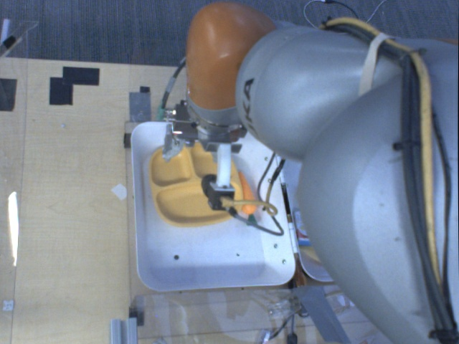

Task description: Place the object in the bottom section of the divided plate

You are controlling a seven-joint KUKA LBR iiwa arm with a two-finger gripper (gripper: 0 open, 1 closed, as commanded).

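Arm [373,156]: grey, seen nearest the lens, reaching in from the right; an orange band [219,49] is worn above the wrist.
Gripper [174,143]: held low over the plate's upper part; whether it is open or closed cannot be told.
Orange object [247,190]: seen in the bin just beside the plate's right rim, partly hidden.
Divided plate [179,206]: yellow, laid in the left bin [208,264].
Bench [64,192]: pale, wood-toned, marked with black shapes [72,84].
Floor [107,13]: dark grey carpet is seen beyond the bench.

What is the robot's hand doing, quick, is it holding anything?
Gripper: cannot be told whether open or closed; it hangs above the yellow divided plate in the white bin.
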